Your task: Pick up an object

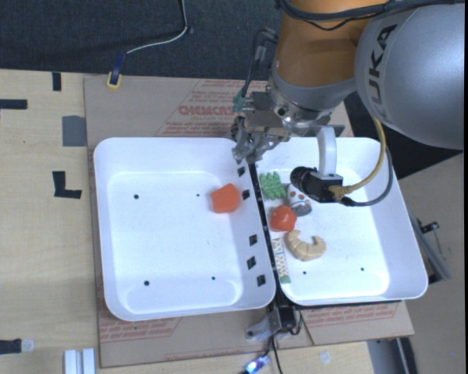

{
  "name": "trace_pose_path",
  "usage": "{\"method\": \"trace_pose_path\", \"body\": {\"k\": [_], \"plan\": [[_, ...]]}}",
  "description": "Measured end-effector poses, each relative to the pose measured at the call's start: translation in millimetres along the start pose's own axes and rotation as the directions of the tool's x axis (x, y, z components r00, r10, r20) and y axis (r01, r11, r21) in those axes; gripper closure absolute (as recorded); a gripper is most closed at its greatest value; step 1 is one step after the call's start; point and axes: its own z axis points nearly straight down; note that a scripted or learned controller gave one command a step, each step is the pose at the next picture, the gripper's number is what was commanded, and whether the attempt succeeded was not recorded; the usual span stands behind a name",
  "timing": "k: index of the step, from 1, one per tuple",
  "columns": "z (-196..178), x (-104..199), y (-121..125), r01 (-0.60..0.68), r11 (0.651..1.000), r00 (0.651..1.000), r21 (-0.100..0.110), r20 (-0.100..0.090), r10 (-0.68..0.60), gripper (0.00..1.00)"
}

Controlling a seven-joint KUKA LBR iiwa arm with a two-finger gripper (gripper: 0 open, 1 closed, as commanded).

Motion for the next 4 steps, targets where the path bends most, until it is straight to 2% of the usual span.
{"method": "trace_pose_path", "body": {"k": [1,2,3,4], "plan": [[-18.9,-34.4,-54.0,-0.005,1.0,1.0,-0.007,-0.001,0.005,1.0],[-86.3,30.3,-49.7,0.005,1.0,1.0,-0.017,-0.004,-0.005,1.0],[-194.8,101.2,-66.8,0.006,1.0,1.0,-0.022,-0.007,-0.006,1.0],[-212.3,150.9,-98.1,0.004,1.0,1.0,-0.011,-0.003,-0.004,1.0]]}}
